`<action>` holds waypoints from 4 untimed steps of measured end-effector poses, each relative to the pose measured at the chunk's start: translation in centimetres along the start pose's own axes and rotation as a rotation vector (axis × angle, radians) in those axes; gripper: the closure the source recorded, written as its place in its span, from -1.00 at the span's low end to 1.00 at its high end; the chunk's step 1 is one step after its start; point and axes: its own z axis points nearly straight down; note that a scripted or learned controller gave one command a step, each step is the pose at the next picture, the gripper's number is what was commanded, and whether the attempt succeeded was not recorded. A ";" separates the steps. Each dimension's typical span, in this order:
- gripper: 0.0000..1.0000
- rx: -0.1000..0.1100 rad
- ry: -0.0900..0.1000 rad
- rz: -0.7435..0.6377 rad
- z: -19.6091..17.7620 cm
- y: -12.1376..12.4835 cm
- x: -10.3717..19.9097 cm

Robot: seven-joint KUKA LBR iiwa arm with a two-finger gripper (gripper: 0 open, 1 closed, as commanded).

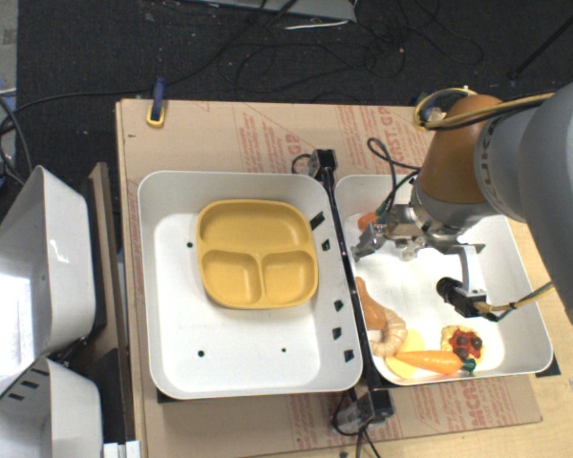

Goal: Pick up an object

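Across brown cardboard surface (267, 127): red printed lettering, upside down, too faint to read. Left white bin (172, 351), smooth plastic, holds yellow divided plate (258, 254), three compartments, rounded corners, matte. Right white bin (520, 342) holds cluster at near edge: glossy orange carrot (428, 361), pale shrimp-like piece (382, 327), small red-and-black toy (463, 342). End effector (387, 235) down low at right bin's far left side, metallic, well apart from carrot. Grip state: cannot tell. Orange band (454, 160) above wrist, shiny.
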 end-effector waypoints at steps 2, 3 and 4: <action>1.00 -0.007 -0.002 -0.002 -6.1 0.9 -0.7; 1.00 -0.007 -0.001 -0.003 -10.4 1.1 -0.6; 1.00 -0.009 -0.002 -0.004 -16.7 1.6 -1.0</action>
